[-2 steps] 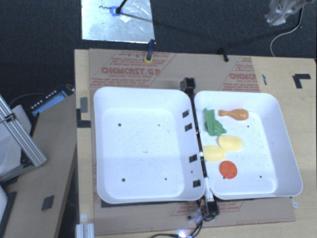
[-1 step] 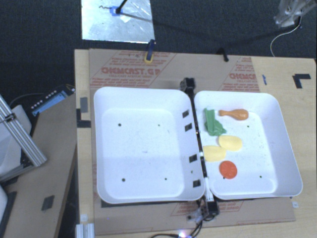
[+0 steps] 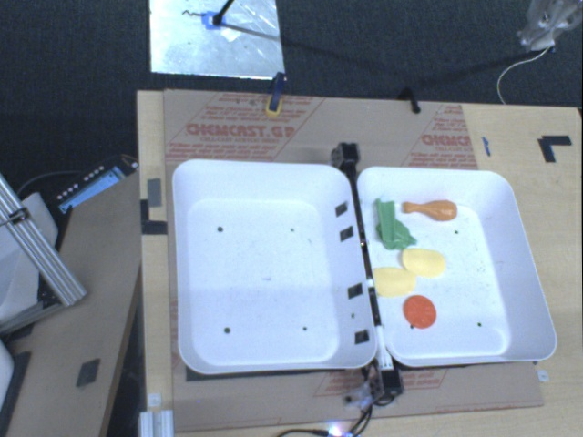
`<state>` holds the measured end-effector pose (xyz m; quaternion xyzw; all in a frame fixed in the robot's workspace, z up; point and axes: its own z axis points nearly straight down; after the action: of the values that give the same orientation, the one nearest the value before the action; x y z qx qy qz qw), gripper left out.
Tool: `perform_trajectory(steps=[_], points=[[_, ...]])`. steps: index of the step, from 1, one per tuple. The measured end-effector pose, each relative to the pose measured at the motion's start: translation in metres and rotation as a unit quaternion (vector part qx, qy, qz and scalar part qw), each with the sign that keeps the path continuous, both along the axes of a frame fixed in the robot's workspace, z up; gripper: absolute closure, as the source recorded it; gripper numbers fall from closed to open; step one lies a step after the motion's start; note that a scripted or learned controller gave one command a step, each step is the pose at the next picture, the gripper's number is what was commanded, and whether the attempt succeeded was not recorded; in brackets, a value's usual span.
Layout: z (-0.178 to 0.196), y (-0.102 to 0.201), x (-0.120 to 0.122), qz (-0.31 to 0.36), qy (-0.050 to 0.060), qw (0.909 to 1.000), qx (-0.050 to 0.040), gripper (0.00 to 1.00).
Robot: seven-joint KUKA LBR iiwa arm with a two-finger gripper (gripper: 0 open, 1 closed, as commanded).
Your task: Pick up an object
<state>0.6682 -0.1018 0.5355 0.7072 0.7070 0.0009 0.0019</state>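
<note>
Fingers point(image 3: 549, 18): too blurred to tell—the two pale yellow plastic pieces point(image 3: 410, 272) touch, so both may lift.

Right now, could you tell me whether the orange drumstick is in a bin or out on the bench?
In: the orange drumstick lies flat inside the right bin.
</note>
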Motion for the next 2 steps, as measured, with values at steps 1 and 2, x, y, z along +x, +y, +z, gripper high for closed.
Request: perform_trajectory(steps=[1,2], points=[[0.0,-0.026,0.0,0.0,0.0,1.0,-0.0002,1.0],[-0.02,-0.089,-0.001,-0.002,0.002,1.0,-0.0007,1.0]])
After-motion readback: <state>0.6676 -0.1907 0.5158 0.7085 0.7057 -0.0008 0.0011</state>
